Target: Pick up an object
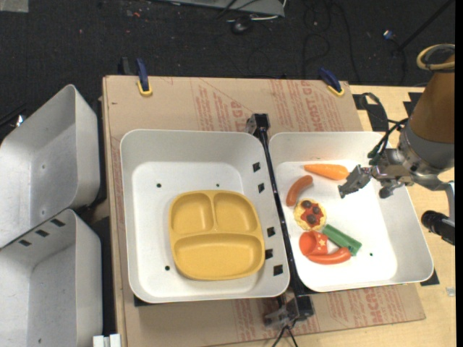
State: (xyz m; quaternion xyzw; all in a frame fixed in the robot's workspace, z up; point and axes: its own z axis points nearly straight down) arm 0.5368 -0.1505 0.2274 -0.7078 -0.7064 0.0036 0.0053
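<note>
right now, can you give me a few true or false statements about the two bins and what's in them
1. The yellow divided plate lies in the left bin. True.
2. The carrot rests on the yellow plate. False: it lies in the right bin, near its far wall.
3. The gripper holds the sausage. False: nothing is seen between its fingers, and the sausage lies apart from it on the bin floor.
4. The green piece lies against the red pepper slice. True.
5. The small pizza slice sits between the sausage and the red pepper slice. True.
6. The arm reaches over the left bin. False: it is over the right bin.
</note>
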